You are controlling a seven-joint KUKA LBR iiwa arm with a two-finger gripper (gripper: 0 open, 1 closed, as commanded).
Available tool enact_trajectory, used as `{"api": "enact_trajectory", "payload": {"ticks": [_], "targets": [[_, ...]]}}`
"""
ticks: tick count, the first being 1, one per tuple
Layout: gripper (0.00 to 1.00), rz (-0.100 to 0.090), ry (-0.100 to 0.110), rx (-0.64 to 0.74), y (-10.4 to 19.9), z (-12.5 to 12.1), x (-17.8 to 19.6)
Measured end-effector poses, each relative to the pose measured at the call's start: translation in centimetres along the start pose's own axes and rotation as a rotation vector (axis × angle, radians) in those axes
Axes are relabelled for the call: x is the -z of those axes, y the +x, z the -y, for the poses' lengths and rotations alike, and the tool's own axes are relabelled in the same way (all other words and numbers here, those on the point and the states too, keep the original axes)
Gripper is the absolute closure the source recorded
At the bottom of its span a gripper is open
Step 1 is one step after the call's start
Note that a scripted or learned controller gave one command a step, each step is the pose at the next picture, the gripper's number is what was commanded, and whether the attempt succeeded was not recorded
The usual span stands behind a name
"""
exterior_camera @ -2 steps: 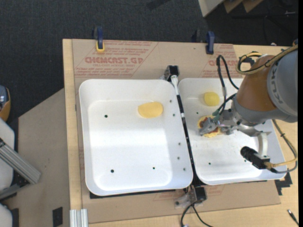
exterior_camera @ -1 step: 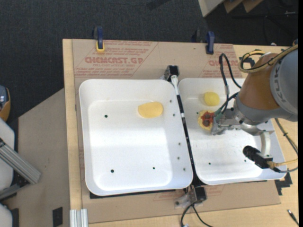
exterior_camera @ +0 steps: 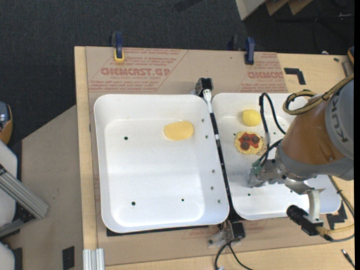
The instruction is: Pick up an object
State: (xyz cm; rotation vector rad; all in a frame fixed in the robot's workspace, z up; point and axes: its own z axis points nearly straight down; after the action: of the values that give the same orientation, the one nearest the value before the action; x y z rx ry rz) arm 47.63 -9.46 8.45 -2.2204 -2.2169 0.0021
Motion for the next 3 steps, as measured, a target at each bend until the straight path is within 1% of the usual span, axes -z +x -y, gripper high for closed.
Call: {"api": "enact_trajectory", "payload": {"ticks": [1, 2, 3], "targets": [[1.00, 0.005, -0.019, 0.006, -0.1, -9.5, 7.5], [1.00, 0.001, -0.003, -0.002, -2.1, -4.2, 11.6], [1.00, -0.001, 0.002, 0.002, 1.0, 0.0, 9.9]]}}
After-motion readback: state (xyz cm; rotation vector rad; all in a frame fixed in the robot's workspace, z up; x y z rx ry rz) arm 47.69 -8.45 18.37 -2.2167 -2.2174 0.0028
